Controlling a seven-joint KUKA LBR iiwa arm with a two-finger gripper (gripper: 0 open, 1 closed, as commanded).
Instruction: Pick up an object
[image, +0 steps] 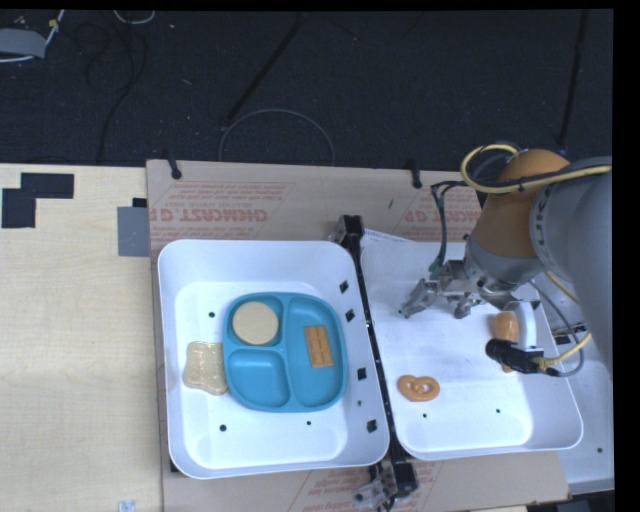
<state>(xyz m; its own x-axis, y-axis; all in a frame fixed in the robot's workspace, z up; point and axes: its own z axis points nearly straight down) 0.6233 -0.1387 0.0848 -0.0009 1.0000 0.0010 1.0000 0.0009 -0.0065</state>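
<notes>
My gripper (436, 304) hangs over the back of the right bin (470, 420). It is open, its grey fingers are spread apart, and nothing shows between them. A brown pretzel (418, 387) lies on the bin floor in front of the gripper, apart from it. A small orange piece (505, 326) sits to the gripper's right, partly hidden by the arm's fittings. In the left bin (190, 270) a blue divided tray (262, 380) holds a round tan cracker (254, 322) and an orange wafer (318, 346). A pale toast-like piece (205, 367) lies against the tray's left side.
The grey arm with its orange band (520, 215) and looping cables covers the right bin's back right corner. A black divider (366, 340) separates the two bins. Both bins rest on cardboard (250, 200) over a wooden bench.
</notes>
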